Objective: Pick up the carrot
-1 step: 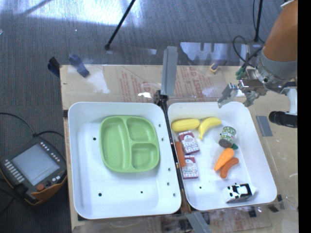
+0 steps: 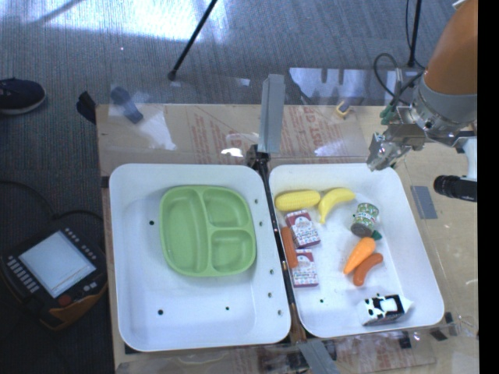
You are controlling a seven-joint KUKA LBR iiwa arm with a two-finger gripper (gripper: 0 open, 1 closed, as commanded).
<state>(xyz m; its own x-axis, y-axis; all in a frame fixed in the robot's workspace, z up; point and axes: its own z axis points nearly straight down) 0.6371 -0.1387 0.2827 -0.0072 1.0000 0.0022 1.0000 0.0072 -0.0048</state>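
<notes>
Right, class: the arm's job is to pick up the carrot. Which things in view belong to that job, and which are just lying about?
Belongs to the job:
carrot
gripper
right bin

Just lying about:
green divided plate
banana
yellow lemon-like piece
sausage
two small cartons
cow-patterned toy

Two white bins sit side by side on the bench. The left bin (image 2: 140, 302) holds a green plate (image 2: 207, 230) with three parts. The right bin (image 2: 417, 240) holds a yellow lemon (image 2: 297, 200), a banana (image 2: 335, 202), two small red boxes (image 2: 303, 230), a sausage (image 2: 368, 268) and a little black and white cow carton (image 2: 383, 308). A screen pad (image 2: 54, 267) lies on the floor at the left.
</notes>
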